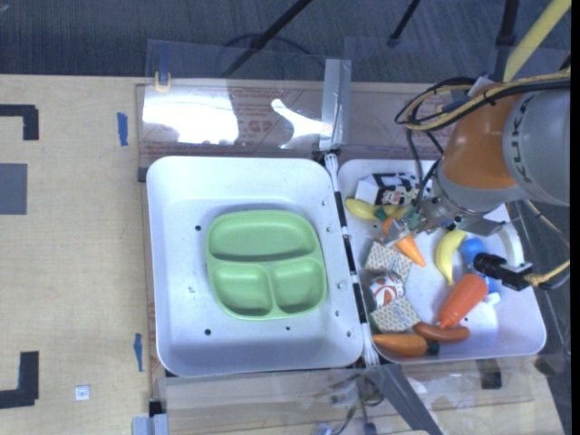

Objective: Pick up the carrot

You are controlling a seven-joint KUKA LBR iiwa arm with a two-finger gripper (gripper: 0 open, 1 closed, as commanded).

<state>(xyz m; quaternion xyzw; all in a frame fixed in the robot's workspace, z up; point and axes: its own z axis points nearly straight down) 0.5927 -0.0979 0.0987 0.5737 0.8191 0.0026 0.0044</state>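
The gripper (419, 214) is hovering over the crowded right bin (530, 333), its grasp impossible to tell; the carrot (462, 299) is lying well apart, apparently beside a banana (449, 254), risking a wrong pick.

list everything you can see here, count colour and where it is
bins: 2, white, side by side on the bench
divided tray: 1, light green, middle of the left bin
large carrot: 1, orange, right bin, lower right
small carrot: 1, orange, right bin, centre, just below the hand
bananas: 2, yellow, right bin, one centre right and one at the upper left
sausage: 1, reddish brown, right bin, near the front edge
patterned packets: about 3, tan and white, left side of the right bin
blue item: 1, right bin, beside the banana
arm: 1, grey with orange band, from the right
hand: 1, dark, low over the right bin's upper middle
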